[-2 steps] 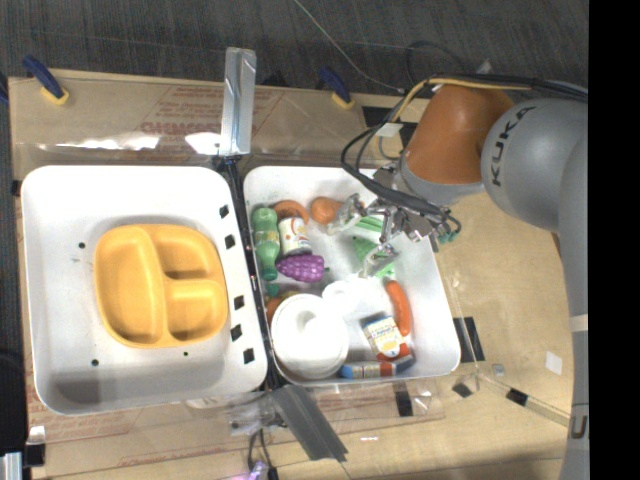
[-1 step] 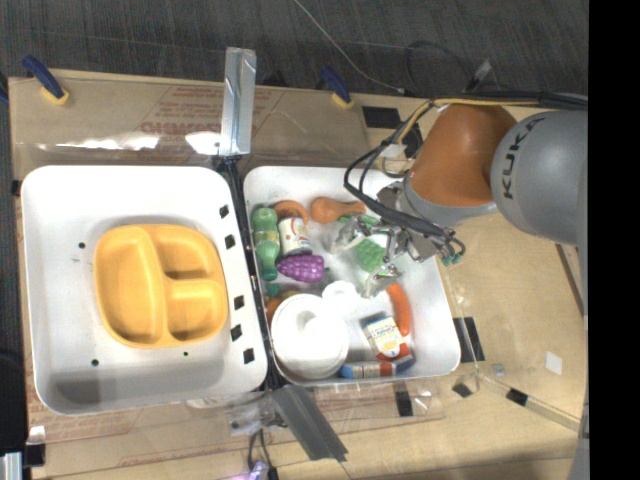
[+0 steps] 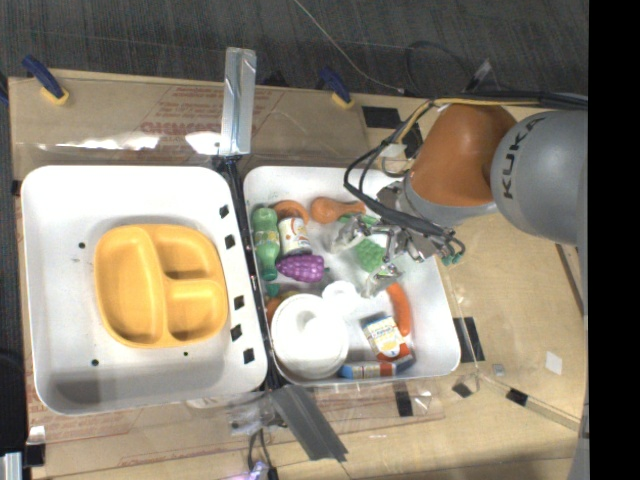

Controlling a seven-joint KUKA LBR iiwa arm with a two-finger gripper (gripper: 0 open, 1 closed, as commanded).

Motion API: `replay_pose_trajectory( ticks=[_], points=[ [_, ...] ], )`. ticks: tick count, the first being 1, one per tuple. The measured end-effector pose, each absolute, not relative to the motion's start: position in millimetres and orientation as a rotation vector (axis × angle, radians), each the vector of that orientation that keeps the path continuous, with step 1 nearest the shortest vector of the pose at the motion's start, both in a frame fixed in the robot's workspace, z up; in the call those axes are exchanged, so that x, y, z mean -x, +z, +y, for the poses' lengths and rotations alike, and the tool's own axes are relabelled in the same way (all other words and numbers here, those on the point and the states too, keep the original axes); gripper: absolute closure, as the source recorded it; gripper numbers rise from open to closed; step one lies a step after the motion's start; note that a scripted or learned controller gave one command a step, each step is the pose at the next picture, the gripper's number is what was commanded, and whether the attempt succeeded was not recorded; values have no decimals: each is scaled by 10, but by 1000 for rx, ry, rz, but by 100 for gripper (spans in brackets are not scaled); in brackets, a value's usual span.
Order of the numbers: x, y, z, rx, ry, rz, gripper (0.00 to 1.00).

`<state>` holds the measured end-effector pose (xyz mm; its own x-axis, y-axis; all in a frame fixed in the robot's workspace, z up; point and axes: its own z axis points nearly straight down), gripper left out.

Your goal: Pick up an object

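Arm [image 3: 545, 173]: thick, rounded grey casing with a smooth, slightly glossy surface.
Lettering [image 3: 507, 164]: dark capitals "KU" readable on the grey casing near the band, the rest cut off by the curve.
Orange band [image 3: 455, 158]: broad, glossy, dome-shaped, sitting between the grey casing and the wrist.
Wrist [image 3: 420, 218]: a darker grey ring under the orange band.
Cables [image 3: 375, 163]: thin black loops curling off the wrist, with a small white connector beside them.
Gripper [image 3: 385, 253]: pale metal and translucent parts; fine detail blurred.
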<state>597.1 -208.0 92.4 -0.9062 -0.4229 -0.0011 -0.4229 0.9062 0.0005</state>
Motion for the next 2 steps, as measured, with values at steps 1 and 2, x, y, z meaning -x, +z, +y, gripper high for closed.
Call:
replay_pose_trajectory(
  ticks=[1,2],
  points=[
    [-5917,917,-2079,740,4,3056,0],
    [-5936,1027,-2059,746,4,3052,100]
  ],
)
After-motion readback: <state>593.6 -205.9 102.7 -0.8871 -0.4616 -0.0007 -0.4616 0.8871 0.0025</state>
